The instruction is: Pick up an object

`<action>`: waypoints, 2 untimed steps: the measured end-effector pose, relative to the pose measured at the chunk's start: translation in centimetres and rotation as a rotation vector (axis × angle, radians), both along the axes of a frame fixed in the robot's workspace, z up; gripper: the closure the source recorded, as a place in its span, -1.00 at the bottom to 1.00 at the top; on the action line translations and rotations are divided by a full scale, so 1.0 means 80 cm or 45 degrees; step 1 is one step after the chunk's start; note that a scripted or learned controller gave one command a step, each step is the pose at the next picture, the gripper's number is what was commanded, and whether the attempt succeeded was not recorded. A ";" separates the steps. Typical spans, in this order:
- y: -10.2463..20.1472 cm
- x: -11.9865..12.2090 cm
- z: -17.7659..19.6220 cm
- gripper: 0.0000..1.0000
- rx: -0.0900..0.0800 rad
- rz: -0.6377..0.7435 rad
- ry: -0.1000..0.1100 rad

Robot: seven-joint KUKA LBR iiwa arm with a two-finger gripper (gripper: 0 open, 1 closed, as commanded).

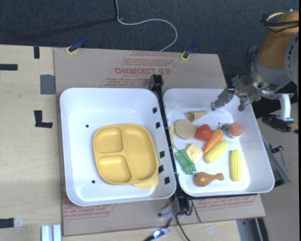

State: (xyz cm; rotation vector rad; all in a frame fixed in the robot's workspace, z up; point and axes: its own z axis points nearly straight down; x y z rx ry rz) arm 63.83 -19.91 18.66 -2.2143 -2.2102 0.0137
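Observation:
The right bin holds several toy foods: a tan round cookie, a red tomato, an orange carrot, a pink strawberry, two corn cobs, a green pepper piece, a drumstick, a pale yellow cheese chunk and a small beige wedge. My gripper hangs open over the bin's far right corner, above and behind the strawberry. Nothing sits between its fingers.
The left bin carries a yellow divided plate with a pale yellow piece under its near edge. A black hinge strip runs between the bins. A white cable lies on the dark mat behind.

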 end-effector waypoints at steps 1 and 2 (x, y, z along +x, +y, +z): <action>0.000 0.004 0.011 -1.00 -0.004 0.004 -0.018; -0.004 -0.001 -0.046 -1.00 -0.004 0.004 -0.013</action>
